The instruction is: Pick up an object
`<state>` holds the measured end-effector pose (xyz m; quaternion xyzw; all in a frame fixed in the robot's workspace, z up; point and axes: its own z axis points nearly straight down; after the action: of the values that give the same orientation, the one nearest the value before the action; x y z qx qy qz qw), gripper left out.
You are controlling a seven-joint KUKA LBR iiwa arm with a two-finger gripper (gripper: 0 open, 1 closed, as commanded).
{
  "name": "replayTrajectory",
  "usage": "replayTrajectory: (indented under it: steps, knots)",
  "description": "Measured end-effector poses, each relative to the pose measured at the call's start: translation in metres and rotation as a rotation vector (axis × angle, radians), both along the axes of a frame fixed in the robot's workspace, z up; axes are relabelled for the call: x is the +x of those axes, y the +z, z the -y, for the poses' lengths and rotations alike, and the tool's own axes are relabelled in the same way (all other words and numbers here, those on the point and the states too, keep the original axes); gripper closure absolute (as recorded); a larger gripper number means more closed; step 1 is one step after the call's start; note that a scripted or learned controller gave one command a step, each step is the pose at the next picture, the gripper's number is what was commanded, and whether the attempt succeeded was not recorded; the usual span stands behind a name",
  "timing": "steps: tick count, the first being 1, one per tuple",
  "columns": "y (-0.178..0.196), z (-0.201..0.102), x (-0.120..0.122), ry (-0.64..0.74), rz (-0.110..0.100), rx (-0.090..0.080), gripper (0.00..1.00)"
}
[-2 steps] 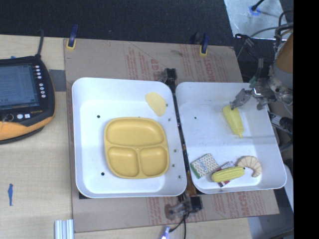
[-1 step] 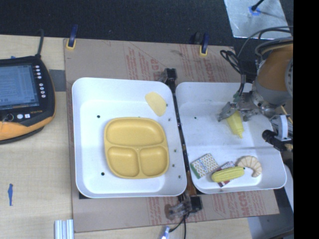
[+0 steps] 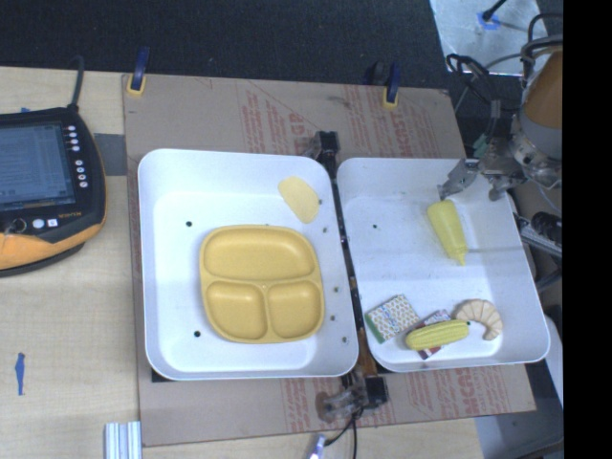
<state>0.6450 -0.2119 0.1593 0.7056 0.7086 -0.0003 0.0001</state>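
We are looking down at a slant on a bench where two shallow white bins are sitting side by side on a sheet of cardboard.

In the left bin (image 3: 158,256), a yellow divided plate (image 3: 261,282) is lying flat near the middle, and a small pale yellow slice-shaped piece (image 3: 299,199) is resting just beyond it, toward the far wall.

In the right bin (image 3: 516,256), we are seeing four small things. A yellow tapered piece, rather like a squeeze bottle (image 3: 448,229), is lying in the far half, its long axis running from far to near with a slight lean to the right. Along the near wall, a corn cob (image 3: 438,334) is lying almost crosswise, touching a patterned packet (image 3: 391,316) on its left and sitting just beside a croissant (image 3: 479,317) on its right.

The gripper (image 3: 476,175) is reaching in from the right and hanging over the far right part of the right bin. Its two fingers are standing spread apart, with nothing between them.

We are judging the yellow bottle to be the nearest candidate: it is lying just to the near-left of the fingers, its far end close beneath the left finger. The line between the fingers is running roughly across the bottle's long axis, so a short shift toward the near-left before descending is looking likely. The cluster by the near wall is well apart from the gripper.
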Motion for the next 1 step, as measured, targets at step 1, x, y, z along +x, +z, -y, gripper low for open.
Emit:
replayTrajectory:
  steps: [1]
  knots:
    - [-0.0681,-0.0026,0.0108,0.002,-0.005,0.000,0.00]
